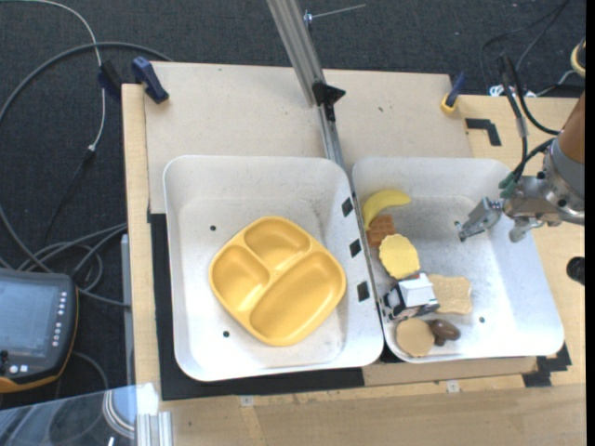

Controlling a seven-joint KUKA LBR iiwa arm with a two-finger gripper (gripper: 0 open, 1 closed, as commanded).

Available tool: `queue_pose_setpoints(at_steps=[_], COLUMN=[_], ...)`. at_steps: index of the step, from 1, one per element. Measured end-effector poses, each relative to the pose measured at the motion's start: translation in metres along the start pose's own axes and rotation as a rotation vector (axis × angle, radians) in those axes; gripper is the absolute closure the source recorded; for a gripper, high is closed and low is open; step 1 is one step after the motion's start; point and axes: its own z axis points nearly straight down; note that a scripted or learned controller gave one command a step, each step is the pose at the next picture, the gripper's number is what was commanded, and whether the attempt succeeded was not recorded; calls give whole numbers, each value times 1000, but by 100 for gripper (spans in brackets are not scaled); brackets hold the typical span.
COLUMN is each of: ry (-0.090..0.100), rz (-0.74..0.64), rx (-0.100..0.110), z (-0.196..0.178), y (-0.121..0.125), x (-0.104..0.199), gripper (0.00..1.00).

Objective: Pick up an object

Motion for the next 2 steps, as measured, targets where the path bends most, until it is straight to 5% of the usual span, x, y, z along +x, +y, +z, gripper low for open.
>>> queue_pose_setpoints(at_steps=[1, 2], ry=[0, -2], rz=[-2, -6], rx=[-3, -11], z=[-11, -136], y=[1, 23], x=[1, 63], gripper=[100, 100])
